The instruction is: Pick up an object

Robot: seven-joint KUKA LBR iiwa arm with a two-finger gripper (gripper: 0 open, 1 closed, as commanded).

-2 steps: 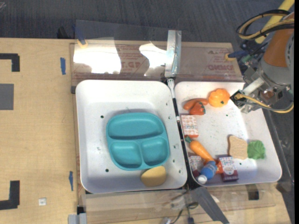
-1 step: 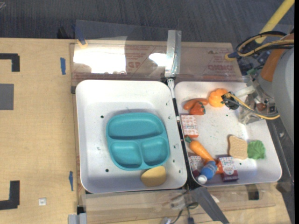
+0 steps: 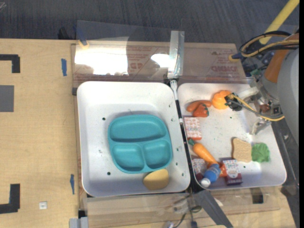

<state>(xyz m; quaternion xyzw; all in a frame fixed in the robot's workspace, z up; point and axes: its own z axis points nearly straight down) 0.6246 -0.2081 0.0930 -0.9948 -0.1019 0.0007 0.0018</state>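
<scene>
The right bin holds several toy foods. An orange fruit and a red pepper lie at its far side. A carrot lies near the left wall. A slice of bread and a green leafy piece lie to the right. A small bottle with a blue cap and two red-and-white packets sit along the near wall. My gripper hangs over the bin's right side, above and just beyond the bread, with cables around the wrist. I see nothing in its grasp.
The left bin holds a teal divided plate and a tan rounded object at its near edge. A pink-and-white packet lies by the wall between the bins. A clear panel stands behind the bins.
</scene>
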